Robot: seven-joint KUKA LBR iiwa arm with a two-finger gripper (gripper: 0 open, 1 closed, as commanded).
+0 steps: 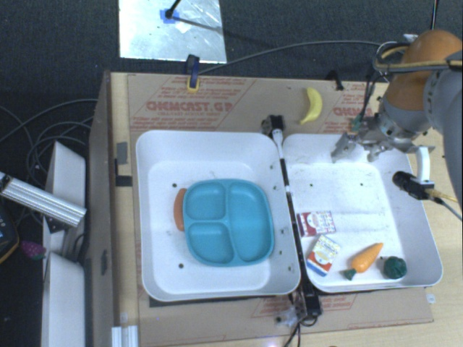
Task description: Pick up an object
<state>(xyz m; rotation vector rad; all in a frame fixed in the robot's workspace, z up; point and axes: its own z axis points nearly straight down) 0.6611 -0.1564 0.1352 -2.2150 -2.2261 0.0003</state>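
We are looking down on the desk, a brown board that is carrying two shallow white bins side by side. The left bin is holding a blue divided plate, and an orange-brown piece is peeking out from under the plate's left edge. The right bin is holding the smaller things along its near side: a red and white packet, a small carton lying just in front of it, a toy carrot and a dark green ball just to the carrot's right. A yellow banana is lying on the desk beyond the right bin's far rim. The arm is reaching in from the right, and the hand is hovering over the far part of the right bin, well apart from those things. Its fingers are standing spread apart, gripping nothing.
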